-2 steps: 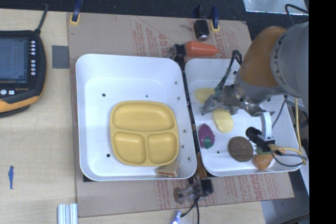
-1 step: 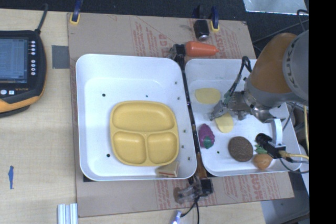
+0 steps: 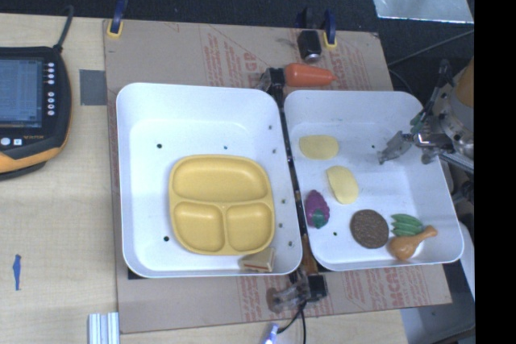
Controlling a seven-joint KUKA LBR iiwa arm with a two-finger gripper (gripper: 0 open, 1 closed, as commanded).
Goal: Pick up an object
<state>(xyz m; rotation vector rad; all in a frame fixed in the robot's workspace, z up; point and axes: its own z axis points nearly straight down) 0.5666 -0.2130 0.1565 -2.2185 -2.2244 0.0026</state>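
- Gripper (image 3: 401, 147) of the grey arm hangs over the right shallow white bin (image 3: 435, 193), fingers spread, gripping nothing.
- Two pale yellow oval pieces (image 3: 319, 147) lie near it.

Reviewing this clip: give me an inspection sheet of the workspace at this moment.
Surface: cardboard sheet under two white bins.
Job's things: right bin holds two yellow pieces, purple item, brown disc, green item, drumstick.
Clutter: yellow divided tray in left bin; orange carrot beyond bins.
Grippers: gripper over right bin, holding nothing visible.
Cables: cable at front edge.
Surroundings: pendant at left.
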